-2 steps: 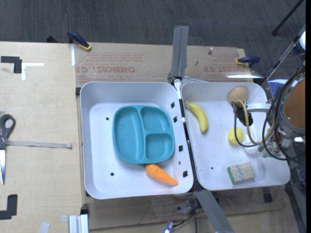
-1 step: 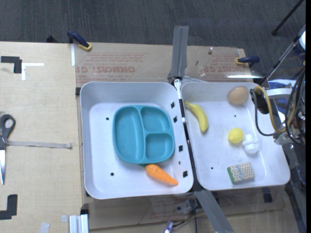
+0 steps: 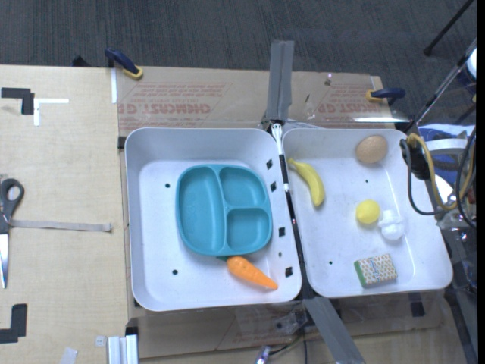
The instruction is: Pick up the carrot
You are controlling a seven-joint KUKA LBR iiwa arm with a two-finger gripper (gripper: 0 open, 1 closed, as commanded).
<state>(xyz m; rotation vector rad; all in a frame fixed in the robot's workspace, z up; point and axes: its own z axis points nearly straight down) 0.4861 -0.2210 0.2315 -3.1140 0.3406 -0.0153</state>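
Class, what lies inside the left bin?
The left bin holds a blue divided plate and the carrot by its near edge. Whatever is under the plate is covered.

Orange carrot point(image 3: 251, 273), lying flat, angled, left bin's near edge, thick end toward the teal plate point(image 3: 198, 211)

Bench point(image 3: 61, 279) — two bins point(image 3: 151, 279), scissors point(image 3: 7, 203)

1. Scissors point(image 3: 7, 218) run off the left edge, so we get part of them, no more.
2. White lump point(image 3: 391, 226) beside the lemon point(image 3: 367, 211): too blurred to name.
3. Patterned block point(image 3: 376, 270): print too small to read.
4. Carrot point(image 3: 251, 273) meets the plate point(image 3: 182, 203) rim; touching or tucked under, can't tell.
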